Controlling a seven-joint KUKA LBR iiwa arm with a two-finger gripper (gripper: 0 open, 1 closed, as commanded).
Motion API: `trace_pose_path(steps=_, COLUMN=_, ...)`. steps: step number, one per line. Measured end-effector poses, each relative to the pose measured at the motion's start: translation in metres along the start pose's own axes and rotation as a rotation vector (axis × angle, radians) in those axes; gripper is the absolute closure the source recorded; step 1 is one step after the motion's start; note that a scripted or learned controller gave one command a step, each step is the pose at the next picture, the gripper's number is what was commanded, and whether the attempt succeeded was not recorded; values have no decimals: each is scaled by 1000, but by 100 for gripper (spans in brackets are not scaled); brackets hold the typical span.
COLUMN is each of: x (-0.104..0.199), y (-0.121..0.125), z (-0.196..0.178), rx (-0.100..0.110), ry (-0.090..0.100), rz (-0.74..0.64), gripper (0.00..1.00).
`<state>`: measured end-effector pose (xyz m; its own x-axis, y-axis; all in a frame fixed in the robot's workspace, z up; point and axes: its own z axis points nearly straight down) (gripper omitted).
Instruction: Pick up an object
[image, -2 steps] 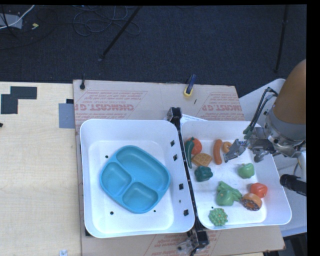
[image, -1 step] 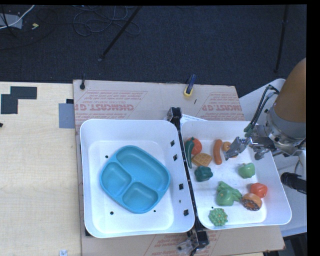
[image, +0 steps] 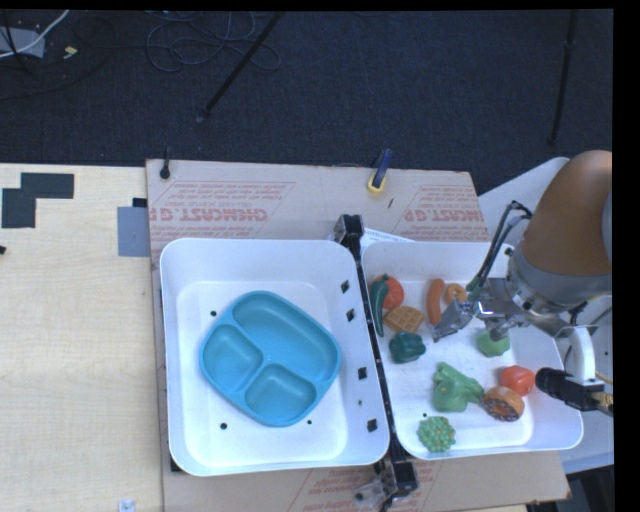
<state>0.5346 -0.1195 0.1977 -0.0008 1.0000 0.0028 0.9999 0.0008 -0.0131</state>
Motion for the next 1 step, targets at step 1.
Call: trace_pose_path(steps=1, x=0, y=-2, z=46, rx=-1, ry=0, rz=0, gripper=0)
